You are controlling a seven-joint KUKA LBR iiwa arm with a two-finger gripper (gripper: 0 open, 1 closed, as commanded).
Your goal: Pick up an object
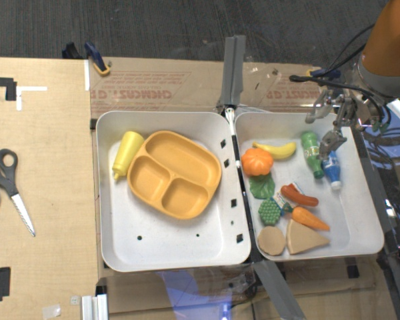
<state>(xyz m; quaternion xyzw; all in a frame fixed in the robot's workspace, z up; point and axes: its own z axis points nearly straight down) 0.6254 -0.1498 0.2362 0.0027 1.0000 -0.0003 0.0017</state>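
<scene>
My gripper hangs over the back right of the right bin, open, with nothing between its fingers. One fingertip is just above a green bottle and a blue-and-white tube. Further left lie a banana and a small orange pumpkin. Nearer the front are a green leaf, a red sausage, a carrot, a knobbly green piece, a round cookie and a tan wedge.
The left bin holds an orange divided plate and a yellow bottle. Scissors lie on the bench at far left. A blue clip sits behind the bins. Cables trail by the arm at right.
</scene>
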